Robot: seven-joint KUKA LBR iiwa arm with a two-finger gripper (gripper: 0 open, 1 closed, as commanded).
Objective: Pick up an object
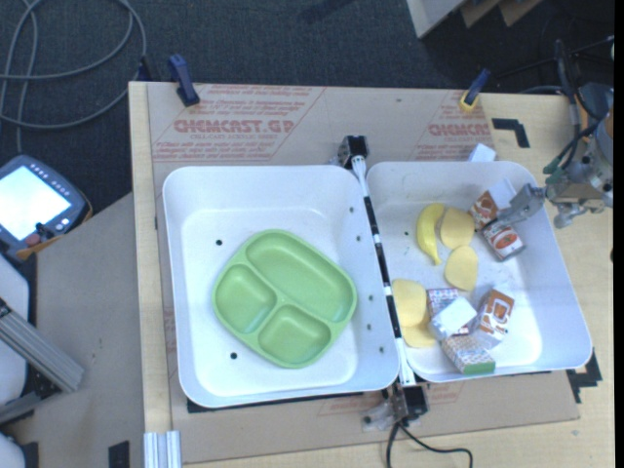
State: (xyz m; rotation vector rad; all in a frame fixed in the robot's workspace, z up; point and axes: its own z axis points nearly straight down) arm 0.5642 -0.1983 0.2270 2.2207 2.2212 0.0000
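Observation:
The right bin (561, 291) holds a yellow banana (428, 232), several pale yellow round pieces such as one at the middle (462, 267), and small orange-and-white cartons (502, 241) (495, 312). A white packet (451, 313) and a box with a green end (469, 355) lie near the bin's front. My gripper (534, 199) hangs at the bin's right rear edge, just right of the two rear cartons (485, 208). Nothing is seen held in it.
The left bin (185, 213) carries a green divided plate (285, 297). Blue clamps (182, 78) (475, 88) grip the board's far edge. A screen device (34, 203) and cables (68, 27) lie off the bench to the left.

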